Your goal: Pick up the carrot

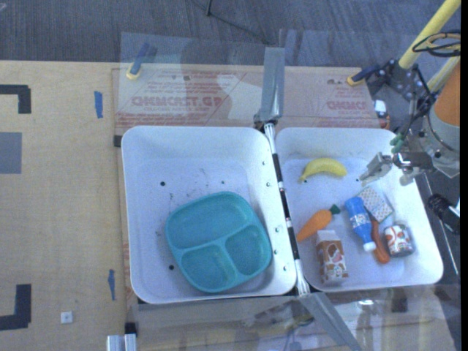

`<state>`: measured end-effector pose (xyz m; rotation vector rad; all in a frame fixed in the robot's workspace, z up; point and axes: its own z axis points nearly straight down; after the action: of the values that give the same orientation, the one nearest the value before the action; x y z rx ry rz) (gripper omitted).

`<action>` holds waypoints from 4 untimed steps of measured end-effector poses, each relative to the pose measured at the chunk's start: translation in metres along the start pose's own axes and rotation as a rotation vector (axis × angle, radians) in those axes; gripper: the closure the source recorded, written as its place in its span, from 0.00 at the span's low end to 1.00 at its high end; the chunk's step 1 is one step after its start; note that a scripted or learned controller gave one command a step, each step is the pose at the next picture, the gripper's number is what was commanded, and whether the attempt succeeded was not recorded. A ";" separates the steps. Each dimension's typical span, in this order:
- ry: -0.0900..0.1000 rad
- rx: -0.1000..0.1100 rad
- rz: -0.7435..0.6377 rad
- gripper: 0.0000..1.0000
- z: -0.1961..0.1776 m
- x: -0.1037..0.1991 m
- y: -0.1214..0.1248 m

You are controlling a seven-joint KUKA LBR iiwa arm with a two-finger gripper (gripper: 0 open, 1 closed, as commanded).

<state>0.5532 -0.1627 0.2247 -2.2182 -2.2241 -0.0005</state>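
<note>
1. The short orange plastic carrot (316, 224) lies at the right bin's (431, 269) left wall, touching a brown carton (331, 258).
2. The end effector (386, 165) hovers well apart, fingers spread, gripping nothing.
3. Risk: the wall and carton may block finger entry.

Arm (447, 115) cut off by right edge, only wrist part visible. Tool (387, 164) small, blurry; finger gap unreadable. Second orange item (379, 246) partly under blue bottle (358, 221), identity unclear. Can (398, 240) and carton (331, 257) labels too small to read. Worktop (58, 196) cut at left.
</note>
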 end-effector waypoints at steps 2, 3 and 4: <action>-0.001 -0.002 -0.086 0.00 0.040 0.148 -0.021; 0.000 0.002 -0.107 0.00 0.041 0.134 -0.074; 0.000 0.000 -0.193 0.00 0.129 0.063 -0.072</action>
<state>0.4808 -0.1000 0.0953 -1.9937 -2.4281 -0.0007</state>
